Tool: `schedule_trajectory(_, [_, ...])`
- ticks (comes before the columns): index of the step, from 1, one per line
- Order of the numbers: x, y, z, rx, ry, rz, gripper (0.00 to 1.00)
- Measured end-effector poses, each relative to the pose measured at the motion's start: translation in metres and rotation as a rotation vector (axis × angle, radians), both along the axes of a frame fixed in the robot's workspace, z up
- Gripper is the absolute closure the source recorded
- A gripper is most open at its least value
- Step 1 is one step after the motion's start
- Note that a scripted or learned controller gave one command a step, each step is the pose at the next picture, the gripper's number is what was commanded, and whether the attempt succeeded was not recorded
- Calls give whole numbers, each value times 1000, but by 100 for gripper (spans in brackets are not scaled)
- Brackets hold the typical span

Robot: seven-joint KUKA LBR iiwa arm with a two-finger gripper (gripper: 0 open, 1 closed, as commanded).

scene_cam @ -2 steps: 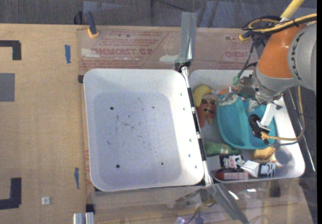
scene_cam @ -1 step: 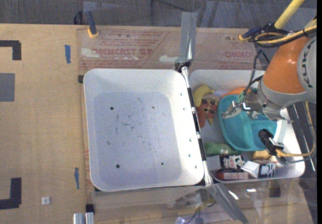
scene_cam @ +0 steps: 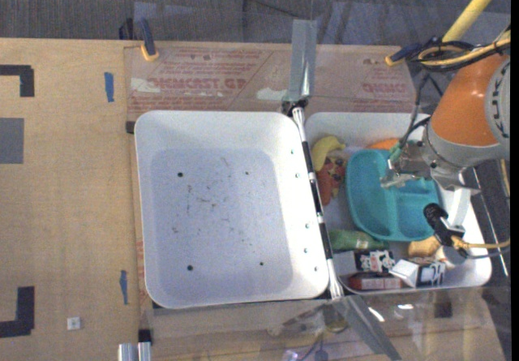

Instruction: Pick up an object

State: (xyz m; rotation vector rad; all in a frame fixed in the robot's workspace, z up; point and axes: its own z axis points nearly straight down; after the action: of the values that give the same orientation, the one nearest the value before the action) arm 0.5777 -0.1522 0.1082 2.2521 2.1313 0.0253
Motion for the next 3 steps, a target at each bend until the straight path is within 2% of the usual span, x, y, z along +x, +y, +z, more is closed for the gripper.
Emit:
schedule_trajectory(1, [0, 1, 0, 1, 2, 1, 0])
schedule_trajectory(2, [88, -31, 13, 19, 37, -92, 0])
schedule_trajectory(3, [89, -54, -8, 37, 23, -248, 0])
